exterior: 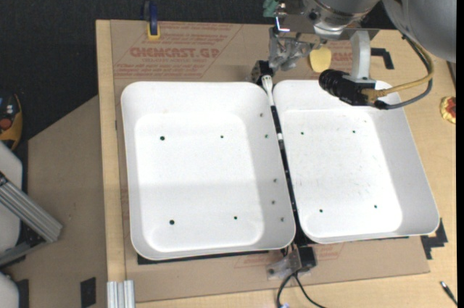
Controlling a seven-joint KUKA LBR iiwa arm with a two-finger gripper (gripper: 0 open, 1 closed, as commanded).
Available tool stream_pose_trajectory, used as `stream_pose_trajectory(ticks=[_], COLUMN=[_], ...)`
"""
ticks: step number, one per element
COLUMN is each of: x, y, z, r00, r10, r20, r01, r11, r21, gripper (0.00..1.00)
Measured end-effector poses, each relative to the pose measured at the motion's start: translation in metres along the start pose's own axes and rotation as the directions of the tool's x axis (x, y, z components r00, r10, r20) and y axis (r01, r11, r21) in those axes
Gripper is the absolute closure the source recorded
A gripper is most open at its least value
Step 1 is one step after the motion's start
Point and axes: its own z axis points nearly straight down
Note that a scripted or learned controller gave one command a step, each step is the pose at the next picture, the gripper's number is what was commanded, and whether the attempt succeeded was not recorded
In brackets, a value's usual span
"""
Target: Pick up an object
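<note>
My gripper (320,72) hangs over the back rim of the right bin (406,154), under the grey arm with its orange band. Its fingers stand far apart, a metal one (285,54) on the left and a white one (360,59) on the right, so it is open. A small pale yellow object (320,58) shows in the gap between them, touching neither as far as I can see. Whether it rests on the cardboard behind the bin or hangs in the air I cannot tell. The left bin (138,154) lies beside the right one.
A black cylinder (344,88) with a yellow cable juts from the gripper over the right bin's back edge. Both bins rest on a cardboard sheet (181,46), with a blue and yellow clamp (151,19) at its back left. A black divider (279,147) runs between the bins.
</note>
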Motion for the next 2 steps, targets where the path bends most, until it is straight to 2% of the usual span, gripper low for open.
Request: stream_pose_trajectory(ticks=[1, 2], x=[-0.01, -0.025], y=[-0.027, -0.082], z=[0.008, -0.009], r00=[1.0, 1.0], r10=[-0.007, -0.007], r20=[-0.003, -0.004], r01=[0.007, 0.007], r11=[1.0, 1.0], r21=[0.013, 0.012], gripper=[1.0, 1.0])
